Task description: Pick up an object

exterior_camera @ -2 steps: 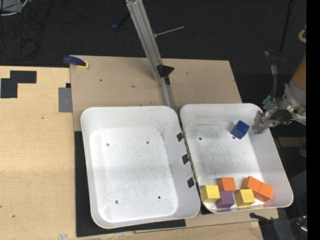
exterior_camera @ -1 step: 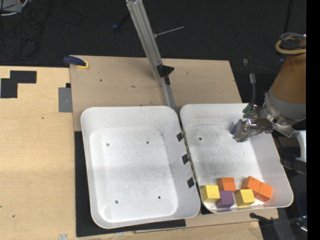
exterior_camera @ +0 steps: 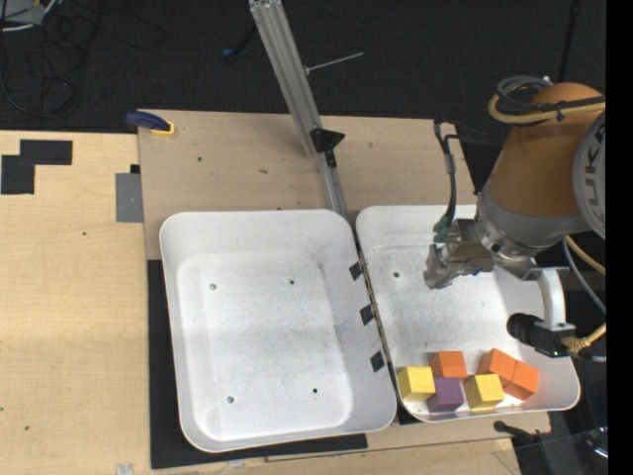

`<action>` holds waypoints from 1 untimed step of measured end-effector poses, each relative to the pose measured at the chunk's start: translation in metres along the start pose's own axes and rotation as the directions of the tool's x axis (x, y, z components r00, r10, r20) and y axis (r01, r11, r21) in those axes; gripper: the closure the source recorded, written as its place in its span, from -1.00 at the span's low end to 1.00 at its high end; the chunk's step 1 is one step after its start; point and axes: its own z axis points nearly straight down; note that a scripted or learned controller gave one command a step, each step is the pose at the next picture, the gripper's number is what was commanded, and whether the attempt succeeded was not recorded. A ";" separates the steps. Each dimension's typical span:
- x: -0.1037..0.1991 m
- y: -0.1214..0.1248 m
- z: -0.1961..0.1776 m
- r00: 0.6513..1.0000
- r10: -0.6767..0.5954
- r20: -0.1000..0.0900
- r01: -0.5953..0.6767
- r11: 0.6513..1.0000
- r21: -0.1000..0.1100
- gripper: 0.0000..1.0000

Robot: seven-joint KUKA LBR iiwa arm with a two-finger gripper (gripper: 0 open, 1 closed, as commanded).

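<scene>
Blocks cluster along the near rim of the right bin (exterior_camera: 396,228): a yellow block (exterior_camera: 416,380), a purple block (exterior_camera: 447,393), an orange block (exterior_camera: 448,363), a second yellow block (exterior_camera: 485,390) and a larger orange block (exterior_camera: 513,372), all touching or just beside one another. Any of them would serve as the object to pick. The left bin (exterior_camera: 188,236) adjoins the right bin's left wall. The gripper (exterior_camera: 447,265) sits over the middle of the right bin, well apart from the cluster, on bare floor. Nothing is seen between its tips; whether they stand apart or together cannot be told from this angle. Judged from this position, the deciding relation is plain: the blocks lie toward the near rim from the gripper, with the smaller orange block nearest in line. The row's long axis runs along that rim. A pick would call for travel toward the rim before descent.
</scene>
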 end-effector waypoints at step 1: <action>0.052 -0.016 -0.002 1.000 0.000 0.000 0.000 1.000 0.000 1.00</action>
